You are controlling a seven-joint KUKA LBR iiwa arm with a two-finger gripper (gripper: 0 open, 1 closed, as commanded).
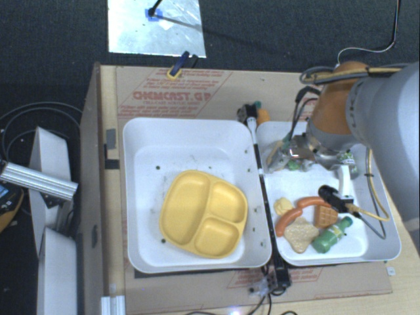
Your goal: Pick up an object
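Gripper, at the end of the grey arm with its orange band, sits low over the upper left corner of the right bin, close to the wall shared with the left bin; whether it is spread, pressed together or pinching anything cannot be told, as the mechanism there is blurred and cluttered. Left bin holds one large yellow divided plate, lying flat, well apart from the tool and across the dividing wall. Right bin holds the small items, grouped toward the near side: an orange sausage with its long axis slanting from lower left to upper right, a tan biscuit-shaped piece, a waffle piece, a green bottle tilted on its side, and a small pale yellow piece. Judgement: the nearest candidates lie toward the camera from the tool, within the same bin; the pale yellow piece and the sausage's upper end are closest. Any pick there calls for travel toward the near wall, then descent.
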